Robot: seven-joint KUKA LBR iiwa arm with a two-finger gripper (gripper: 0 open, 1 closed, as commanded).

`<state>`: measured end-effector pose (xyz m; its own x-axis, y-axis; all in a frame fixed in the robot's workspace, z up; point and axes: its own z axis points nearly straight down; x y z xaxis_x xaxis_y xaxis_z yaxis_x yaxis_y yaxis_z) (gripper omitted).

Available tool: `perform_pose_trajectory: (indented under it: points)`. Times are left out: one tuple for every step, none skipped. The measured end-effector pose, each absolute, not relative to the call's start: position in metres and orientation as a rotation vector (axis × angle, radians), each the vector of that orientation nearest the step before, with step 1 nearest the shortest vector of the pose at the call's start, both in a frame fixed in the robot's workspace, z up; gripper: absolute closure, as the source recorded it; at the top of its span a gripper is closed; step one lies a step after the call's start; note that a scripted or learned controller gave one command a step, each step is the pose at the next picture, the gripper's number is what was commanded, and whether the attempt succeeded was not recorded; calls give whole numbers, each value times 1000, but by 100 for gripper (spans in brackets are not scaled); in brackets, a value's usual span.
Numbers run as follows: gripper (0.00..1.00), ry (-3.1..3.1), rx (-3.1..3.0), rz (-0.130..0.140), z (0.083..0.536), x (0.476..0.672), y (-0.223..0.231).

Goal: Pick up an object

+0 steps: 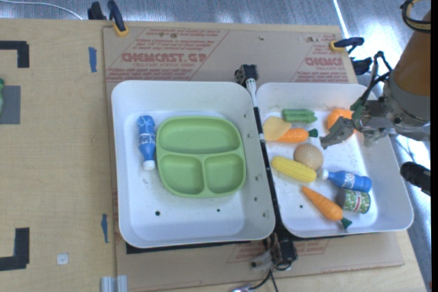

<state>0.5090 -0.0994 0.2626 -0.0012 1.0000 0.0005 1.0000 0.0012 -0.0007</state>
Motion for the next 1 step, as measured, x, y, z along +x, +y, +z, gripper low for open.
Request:
perform_pose_trajectory:
  points:
    - [0,-2221,-2222,-2,87,480,-97]
